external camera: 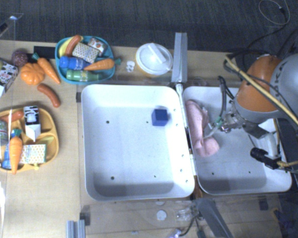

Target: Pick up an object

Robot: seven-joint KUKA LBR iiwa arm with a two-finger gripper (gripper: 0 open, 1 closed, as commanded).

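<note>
Blue cube [160,116] sitting in left bin [104,182], well left of pink soft toy [198,128]; looking rigid, light. Pink toy lying along right bin [238,182] left wall; likely limp, taking pinch mid-body. Gripper [217,125] hovering just right of toy; finger opening: cannot tell.

We see two white bins [134,187] on a light brown worktop [64,182]. A little blue block [160,116] sits in the left one, and a soft pink thing [198,128] lies in the right one. The arm [288,83] is grey with an orange band [256,90]. A blue bowl [84,58] (full of orange, yellow and green toy food) and a yellow plate [25,140] sit on the left.
</note>
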